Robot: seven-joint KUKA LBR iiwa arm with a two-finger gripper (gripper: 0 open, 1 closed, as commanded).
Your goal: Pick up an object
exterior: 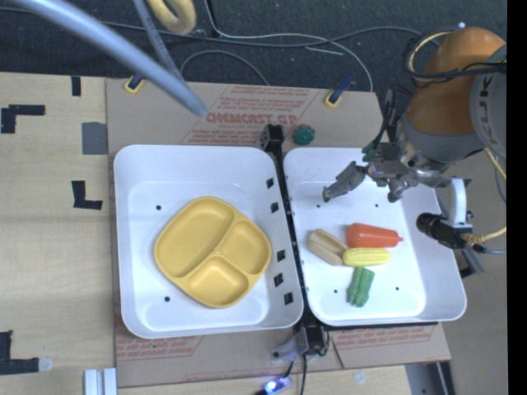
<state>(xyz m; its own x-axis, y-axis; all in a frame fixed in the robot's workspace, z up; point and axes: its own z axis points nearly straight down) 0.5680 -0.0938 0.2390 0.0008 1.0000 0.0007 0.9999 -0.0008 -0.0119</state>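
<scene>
The gripper (366,181) hangs with its fingers spread open and holding nothing, and the orange carrot (374,236) lies just below it in the right bin (436,303), its long axis running left to right.

- Two bins sit side by side on the desk (49,220): left bin (132,245), right bin (436,295).
- Left bin: a divided plate (212,251) lies in its middle.
- Right bin: four food pieces cluster together, namely a bread roll (326,247) at left, a carrot (373,236) to its right, a corn cob (366,257) just before the carrot, and a bean pod (360,286) nearest the front.
- The pincer (366,179) hangs over the right bin's rear part, behind the cluster.
</scene>
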